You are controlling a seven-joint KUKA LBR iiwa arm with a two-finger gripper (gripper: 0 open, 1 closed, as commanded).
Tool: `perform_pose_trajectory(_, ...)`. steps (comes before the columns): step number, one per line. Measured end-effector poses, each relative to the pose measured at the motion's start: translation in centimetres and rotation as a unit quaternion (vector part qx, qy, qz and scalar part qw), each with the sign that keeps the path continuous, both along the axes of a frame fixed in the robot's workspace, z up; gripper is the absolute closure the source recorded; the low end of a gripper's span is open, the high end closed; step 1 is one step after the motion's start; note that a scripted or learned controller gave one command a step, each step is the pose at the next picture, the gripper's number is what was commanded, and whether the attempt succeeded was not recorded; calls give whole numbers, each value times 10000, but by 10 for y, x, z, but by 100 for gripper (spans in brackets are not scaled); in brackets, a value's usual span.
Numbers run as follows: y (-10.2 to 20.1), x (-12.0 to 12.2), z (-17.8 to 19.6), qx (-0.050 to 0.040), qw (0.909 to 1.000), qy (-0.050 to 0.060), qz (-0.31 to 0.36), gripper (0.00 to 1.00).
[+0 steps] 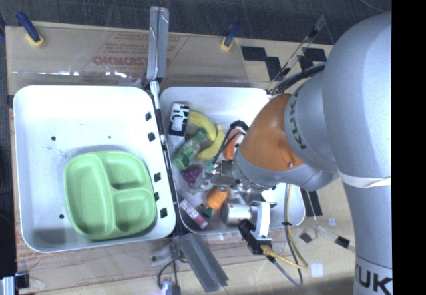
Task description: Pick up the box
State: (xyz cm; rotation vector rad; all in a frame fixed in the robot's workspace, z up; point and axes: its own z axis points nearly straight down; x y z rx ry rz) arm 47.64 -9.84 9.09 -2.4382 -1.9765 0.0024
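box (pixel 178 117) lies at right bin's (pixel 200 95) far-left corner; end effector (pixel 216 184) state cannot be told.

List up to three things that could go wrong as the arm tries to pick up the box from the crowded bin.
1. The arm hangs over much of the right bin, hiding items below, so the grasp target may be misjudged.
2. The banana, green toy and purple grapes lie packed together; the arm might snag a neighbour instead.
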Motion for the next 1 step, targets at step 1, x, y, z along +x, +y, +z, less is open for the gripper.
perform_pose_trajectory(1, 0, 0, 9, -1, 10000, 7, 27, 100)
